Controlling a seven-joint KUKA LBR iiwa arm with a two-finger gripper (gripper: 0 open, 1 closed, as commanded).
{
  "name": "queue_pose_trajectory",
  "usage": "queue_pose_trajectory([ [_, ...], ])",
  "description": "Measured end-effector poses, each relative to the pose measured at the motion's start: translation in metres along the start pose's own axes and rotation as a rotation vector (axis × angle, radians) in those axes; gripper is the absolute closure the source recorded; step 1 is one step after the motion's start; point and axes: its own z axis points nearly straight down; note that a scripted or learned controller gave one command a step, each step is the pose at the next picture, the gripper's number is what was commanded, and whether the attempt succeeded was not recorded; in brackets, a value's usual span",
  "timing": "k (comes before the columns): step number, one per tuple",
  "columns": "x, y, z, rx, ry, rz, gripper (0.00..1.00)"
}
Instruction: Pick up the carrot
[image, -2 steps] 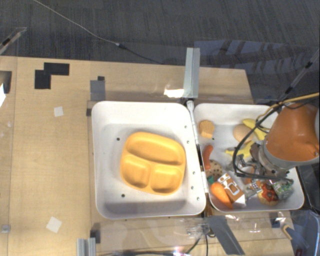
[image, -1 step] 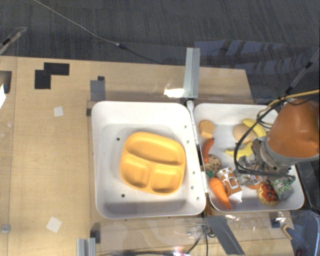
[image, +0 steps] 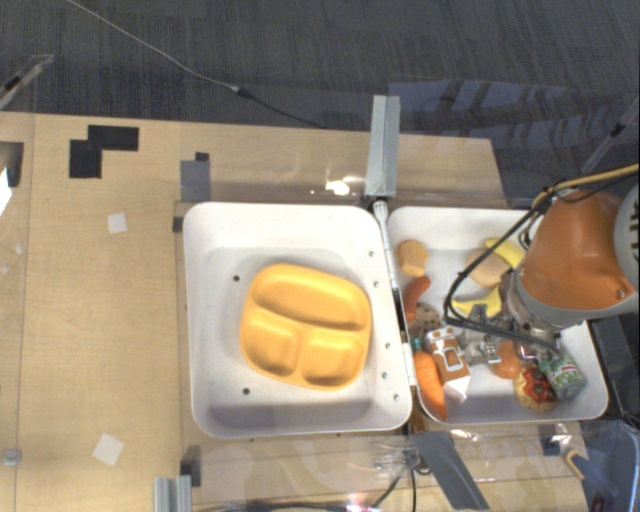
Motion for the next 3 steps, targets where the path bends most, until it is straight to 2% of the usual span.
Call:
queue_pose_trajectory([
  [1,-0.039,-0.025,-0.104,-0.019,0.001,-0.338,1.00],
  [2,-0.018,-0.026,-0.017,-0.017,0.000,-0.083,1.00],
  [3,-0.013,-0.002,-0.016,-0.009,-0.020,-0.090,1.00],
])
